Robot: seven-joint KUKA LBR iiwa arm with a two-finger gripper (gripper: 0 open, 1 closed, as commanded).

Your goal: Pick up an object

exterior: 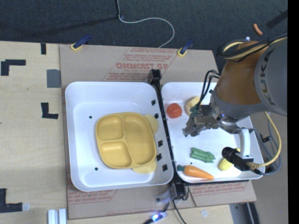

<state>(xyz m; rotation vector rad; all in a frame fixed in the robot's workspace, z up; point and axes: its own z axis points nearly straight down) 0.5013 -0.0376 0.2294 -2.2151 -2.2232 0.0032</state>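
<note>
The arm reaches over the right bin (211, 178), and its gripper (192, 129) hangs low above the white floor near the bin's middle. Whether the pincer is spread or pressed together, I cannot tell; it is a dark tangle from up here, with nothing visibly pinched. Just up and left of the gripper sits a red tomato (174, 110). Right above it, a pale yellow piece (191, 104) peeks out beside the wrist. Below the gripper lies a green pod (202, 155), and further down an orange carrot (198, 172). A yellow corn cob (225, 164) rests to the lower right. Far left of the gripper, a yellow divided plate (125, 140) sits in the left bin (77, 120).
</note>
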